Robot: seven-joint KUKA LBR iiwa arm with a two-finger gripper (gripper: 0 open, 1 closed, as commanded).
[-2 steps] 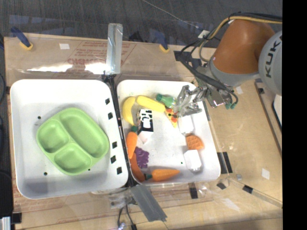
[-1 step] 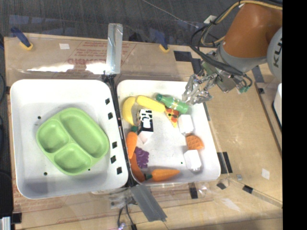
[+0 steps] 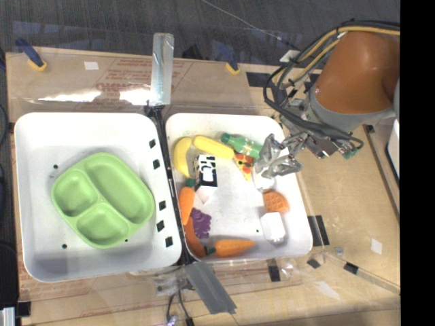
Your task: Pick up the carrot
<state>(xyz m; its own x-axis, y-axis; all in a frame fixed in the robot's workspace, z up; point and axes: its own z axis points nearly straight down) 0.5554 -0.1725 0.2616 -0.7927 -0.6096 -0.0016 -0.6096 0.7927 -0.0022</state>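
Orange carrot (image 3: pixel 230 248), yellow banana (image 3: pixel 182 156), green divided plate (image 3: pixel 102 199), white bins (image 3: pixel 27 182).

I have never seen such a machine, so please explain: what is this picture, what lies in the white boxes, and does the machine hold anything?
This is one camera looking down at a slant on a bench. The grey and orange shape at the right is a robot arm; its end effector hangs over the right bin's far right side. I cannot tell if it holds anything.

The left bin holds a green divided plate. The right bin holds toy food: two bananas, a green bottle, a purple bunch, a black and white box, a white piece, and two carrots, one by the left wall, one at the near wall. The task is to pick up a carrot.
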